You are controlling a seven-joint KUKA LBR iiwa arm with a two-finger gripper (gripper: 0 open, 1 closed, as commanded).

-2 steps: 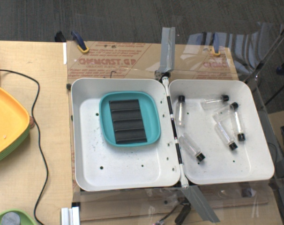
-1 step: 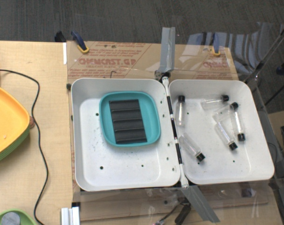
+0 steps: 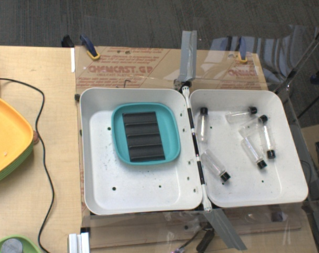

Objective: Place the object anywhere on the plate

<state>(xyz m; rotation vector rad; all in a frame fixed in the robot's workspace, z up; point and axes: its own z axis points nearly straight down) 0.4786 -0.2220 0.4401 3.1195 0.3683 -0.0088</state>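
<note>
While the teal square plastic plate (image 3: pixel 146 133) sits in the left bin, clear black-capped plastic vials (image 3: pixel 215 165) lie scattered in the right. Nearest one angles diagonally. Hand's state: can't tell.

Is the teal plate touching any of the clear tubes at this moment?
Apart. The camera view shows the teal plate in the left bin, while the clear tubes lie in the right bin, across the divider.

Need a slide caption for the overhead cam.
Teal plate in left bin; clear capped tubes scattered in right bin.
</note>
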